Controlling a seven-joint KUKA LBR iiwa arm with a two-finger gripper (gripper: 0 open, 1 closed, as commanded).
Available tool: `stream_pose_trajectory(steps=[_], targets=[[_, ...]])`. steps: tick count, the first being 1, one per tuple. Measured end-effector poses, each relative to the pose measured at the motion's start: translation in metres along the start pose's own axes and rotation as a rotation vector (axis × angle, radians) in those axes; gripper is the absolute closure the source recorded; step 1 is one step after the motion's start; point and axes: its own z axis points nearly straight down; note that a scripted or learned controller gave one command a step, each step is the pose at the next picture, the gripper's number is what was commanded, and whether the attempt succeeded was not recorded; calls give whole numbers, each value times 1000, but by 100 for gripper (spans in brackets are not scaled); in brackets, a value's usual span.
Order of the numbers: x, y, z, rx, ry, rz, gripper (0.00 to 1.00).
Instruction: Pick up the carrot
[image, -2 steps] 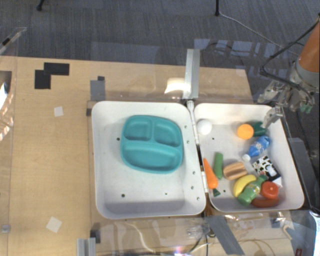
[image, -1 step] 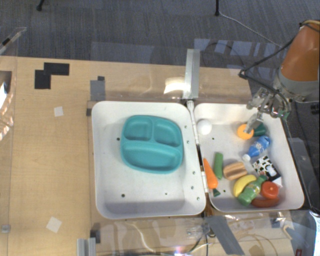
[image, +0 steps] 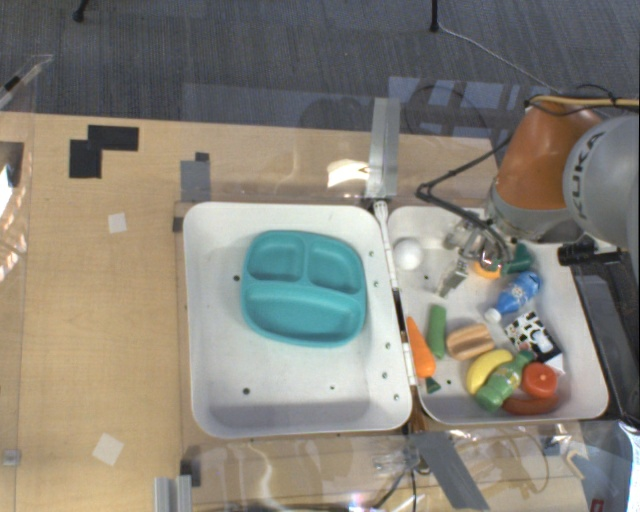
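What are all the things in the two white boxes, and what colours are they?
Bins: two, white, side by side on the bench.
Divided plate: one, teal, middle of the left bin.
Carrot: one, orange, against the right bin's left wall.
Egg: one, white, right bin's upper left.
Cucumber: one, green, right of the carrot.
Hot dog: one, tan, centre of the right bin.
Banana: one, yellow, below the hot dog.
Bottle: one, blue, right side.
Tomato: one, red, lower right corner.
Gripper: one, grey, over the right bin's upper part, away from the carrot.
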Motion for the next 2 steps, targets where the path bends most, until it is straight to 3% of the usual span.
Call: stream_pose_trajectory(steps=[1, 2], targets=[[-39, -65, -98, 3, -8, 69, 0], [-9, -20, 0, 1, 2, 111, 0]])
